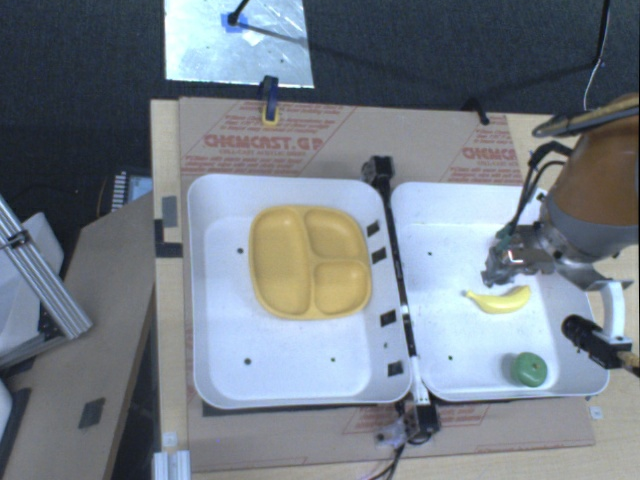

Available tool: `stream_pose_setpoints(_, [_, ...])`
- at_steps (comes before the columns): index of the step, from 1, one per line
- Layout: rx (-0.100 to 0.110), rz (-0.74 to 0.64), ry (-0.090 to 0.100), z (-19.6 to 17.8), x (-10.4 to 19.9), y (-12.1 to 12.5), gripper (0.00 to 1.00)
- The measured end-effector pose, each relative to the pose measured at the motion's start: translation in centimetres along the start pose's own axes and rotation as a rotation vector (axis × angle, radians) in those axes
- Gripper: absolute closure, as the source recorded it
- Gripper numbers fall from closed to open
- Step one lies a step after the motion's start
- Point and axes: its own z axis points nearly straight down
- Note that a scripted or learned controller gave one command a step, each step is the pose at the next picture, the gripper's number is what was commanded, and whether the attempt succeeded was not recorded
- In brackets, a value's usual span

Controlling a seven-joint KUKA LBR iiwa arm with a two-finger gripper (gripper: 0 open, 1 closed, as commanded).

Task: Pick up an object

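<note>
Camera view: gripper (503, 264) hovers just above the banana (499, 300).
Finger spread unclear; it should centre over the fruit's middle.

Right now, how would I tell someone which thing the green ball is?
Find the right-hand white bin, where the arm reaches in. Near its front right corner sits the green ball, just beyond the yellow banana; it is the only round, green thing there.

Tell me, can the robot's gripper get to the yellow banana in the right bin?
Probably yes. The gripper sits just above the banana in the right bin, and nothing lies between them. The green ball rests apart, nearer the front, so it should not get in the way.
</note>
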Motion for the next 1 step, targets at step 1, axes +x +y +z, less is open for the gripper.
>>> stream_pose_setpoints(1, [0.002, -0.006, 0.002, 0.89, 4.7, 2.35, 1.0])
